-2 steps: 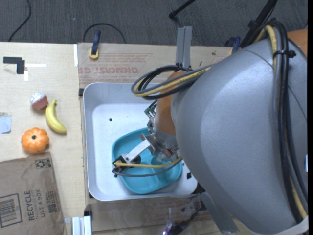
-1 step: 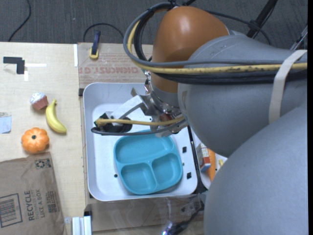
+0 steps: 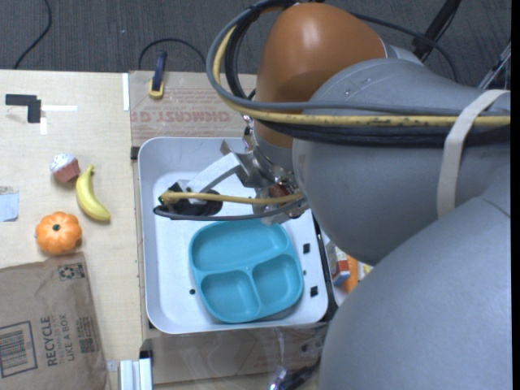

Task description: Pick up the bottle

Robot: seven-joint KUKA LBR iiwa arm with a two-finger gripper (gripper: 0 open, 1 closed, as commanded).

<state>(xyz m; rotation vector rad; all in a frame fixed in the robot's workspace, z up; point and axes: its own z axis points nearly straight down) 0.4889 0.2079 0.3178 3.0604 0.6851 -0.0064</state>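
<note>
Wooden bench [image 3: 81, 120] bears a white bin [image 3: 166, 266] holding a blue tray [image 3: 244, 276]; jaws' state cannot be told.

Counting off now: one white bin [image 3: 149, 242], one blue tray [image 3: 244, 279] of three compartments inside that bin, then left of the bin one banana [image 3: 91, 195], one cupcake [image 3: 65, 167], one small pumpkin [image 3: 58, 232] and one cardboard sheet [image 3: 41, 323], plus one clamp [image 3: 158, 78] just past the bin's far edge.
</note>
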